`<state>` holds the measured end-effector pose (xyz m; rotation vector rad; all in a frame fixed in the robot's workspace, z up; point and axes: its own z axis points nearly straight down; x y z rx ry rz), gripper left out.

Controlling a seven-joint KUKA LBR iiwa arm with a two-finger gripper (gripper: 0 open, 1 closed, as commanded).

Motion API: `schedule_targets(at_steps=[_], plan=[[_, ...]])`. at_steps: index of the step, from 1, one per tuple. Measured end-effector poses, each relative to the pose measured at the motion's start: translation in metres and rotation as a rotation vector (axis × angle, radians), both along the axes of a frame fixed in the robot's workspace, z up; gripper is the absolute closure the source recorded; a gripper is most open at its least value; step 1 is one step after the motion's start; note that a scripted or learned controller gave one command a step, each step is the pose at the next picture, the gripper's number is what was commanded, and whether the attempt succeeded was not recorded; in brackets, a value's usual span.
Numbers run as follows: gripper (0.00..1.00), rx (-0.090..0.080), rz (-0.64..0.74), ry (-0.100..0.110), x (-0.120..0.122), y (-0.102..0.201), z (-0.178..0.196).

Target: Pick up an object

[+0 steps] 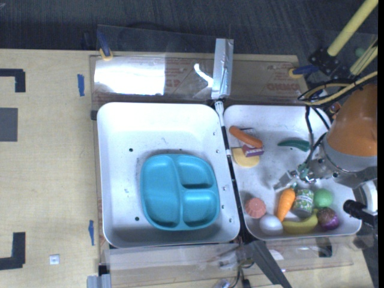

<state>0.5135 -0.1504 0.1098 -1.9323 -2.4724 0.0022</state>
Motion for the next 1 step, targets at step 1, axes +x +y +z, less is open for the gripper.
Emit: schedule_targets(at_steps=[1], plan=[[0.0,-0.005,0.076,-0.014,-0.0316,0.0416,-0.0219]])
